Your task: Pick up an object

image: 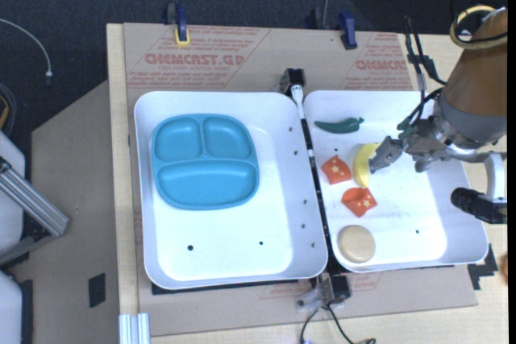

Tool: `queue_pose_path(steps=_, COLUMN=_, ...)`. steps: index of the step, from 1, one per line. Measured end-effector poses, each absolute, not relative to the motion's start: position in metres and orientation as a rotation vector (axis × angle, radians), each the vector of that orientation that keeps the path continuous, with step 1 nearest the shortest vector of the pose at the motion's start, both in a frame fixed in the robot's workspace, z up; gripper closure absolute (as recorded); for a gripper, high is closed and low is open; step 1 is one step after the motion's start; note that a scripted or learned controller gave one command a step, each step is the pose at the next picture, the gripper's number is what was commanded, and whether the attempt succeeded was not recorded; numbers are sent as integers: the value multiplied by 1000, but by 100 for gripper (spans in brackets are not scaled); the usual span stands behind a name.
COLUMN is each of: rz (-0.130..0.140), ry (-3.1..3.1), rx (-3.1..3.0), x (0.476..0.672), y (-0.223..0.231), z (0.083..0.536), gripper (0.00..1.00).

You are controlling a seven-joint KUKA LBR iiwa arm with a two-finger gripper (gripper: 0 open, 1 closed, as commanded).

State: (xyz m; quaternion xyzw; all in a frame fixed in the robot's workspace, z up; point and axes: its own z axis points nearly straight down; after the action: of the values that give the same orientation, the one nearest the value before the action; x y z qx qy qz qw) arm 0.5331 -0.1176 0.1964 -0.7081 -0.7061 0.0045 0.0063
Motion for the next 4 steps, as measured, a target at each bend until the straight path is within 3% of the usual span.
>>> queue_pose_path(steps=1, rz=0, ry=-2221, rx=-2220, x=536, y=-117, z=204, gripper=0)
queue_pose_path(steps=3, rz=5, ry=-2217, rx=-2217, x=534, y=-112, z=99, gripper=0)
queue_pose_path(steps=4, rz=1, ry=-2219, rx=-2220, x=533, y=-112, z=84, gripper=0)
